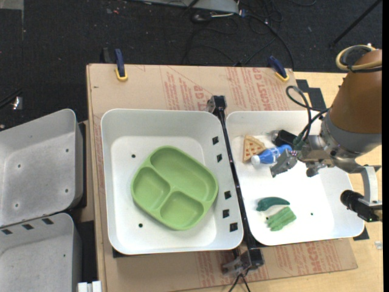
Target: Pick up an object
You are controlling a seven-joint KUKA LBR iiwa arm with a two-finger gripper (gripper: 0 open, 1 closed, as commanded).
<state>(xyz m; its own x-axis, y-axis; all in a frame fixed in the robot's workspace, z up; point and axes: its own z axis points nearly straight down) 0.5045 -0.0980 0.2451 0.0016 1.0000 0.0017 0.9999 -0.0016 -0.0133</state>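
Blue bottle (268, 157) lies just left of the fingers (283, 164)

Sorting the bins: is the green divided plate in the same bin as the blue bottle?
No: the green divided plastic plate lies in the left white bin, the small blue bottle in the right bin.

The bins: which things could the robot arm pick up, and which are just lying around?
Could pick up: blue bottle, waffle-patterned wedge, green pieces, green divided plate.

Just around: yellow clamps, cables, white trays.
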